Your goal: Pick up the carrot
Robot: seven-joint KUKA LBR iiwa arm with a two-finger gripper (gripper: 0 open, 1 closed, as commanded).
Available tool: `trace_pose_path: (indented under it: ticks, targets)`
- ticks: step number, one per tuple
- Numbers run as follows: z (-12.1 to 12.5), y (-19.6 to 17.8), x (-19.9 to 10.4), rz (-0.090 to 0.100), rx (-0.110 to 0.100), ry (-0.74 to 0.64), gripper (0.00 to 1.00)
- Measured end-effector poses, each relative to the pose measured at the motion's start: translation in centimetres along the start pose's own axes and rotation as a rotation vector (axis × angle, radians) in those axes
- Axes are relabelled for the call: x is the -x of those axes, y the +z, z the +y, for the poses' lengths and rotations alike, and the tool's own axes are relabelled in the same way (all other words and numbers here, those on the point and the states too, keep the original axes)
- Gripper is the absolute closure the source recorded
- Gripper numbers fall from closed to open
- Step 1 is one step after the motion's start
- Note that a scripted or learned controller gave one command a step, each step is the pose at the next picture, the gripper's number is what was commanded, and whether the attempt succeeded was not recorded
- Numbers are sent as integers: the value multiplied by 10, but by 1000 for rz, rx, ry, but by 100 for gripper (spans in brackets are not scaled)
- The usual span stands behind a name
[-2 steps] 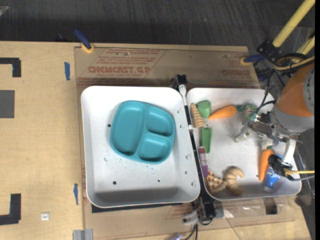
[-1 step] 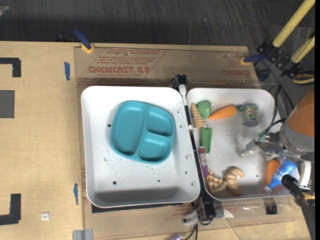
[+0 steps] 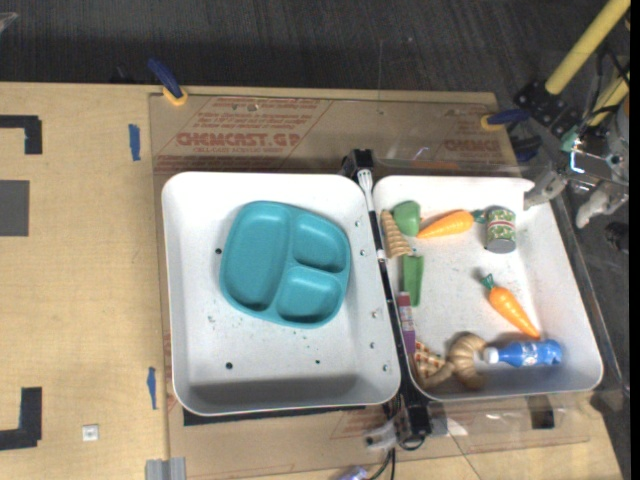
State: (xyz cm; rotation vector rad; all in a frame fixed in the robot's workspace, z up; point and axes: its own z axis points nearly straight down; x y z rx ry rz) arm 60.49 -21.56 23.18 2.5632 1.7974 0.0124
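Risk was grabbing the wrong orange piece or knocking the bottle (image 3: pixel 527 353) just in front: right bin (image 3: pixel 575 268) held bottle, carrot (image 3: pixel 511 309), can (image 3: pixel 499 229), second carrot (image 3: pixel 446 225) farther back; left bin (image 3: pixel 190 268) held a plate (image 3: pixel 285 263); gripper (image 3: pixel 575 193) hung past the right bin's far corner, open or closed I couldn't tell.

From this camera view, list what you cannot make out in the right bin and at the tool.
- Tool: blurred at the camera view's right edge, partly cut off; its state is unreadable.
- Can: label print too small to read.
- Blue bottle: label blurred.
- Green item by the right bin's left wall: identity unclear.
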Motion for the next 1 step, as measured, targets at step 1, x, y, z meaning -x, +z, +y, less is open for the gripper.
trace_pose_path:
  ticks: [1]
  targets:
    - [-60,119,-15,-1,-22,-36,0]
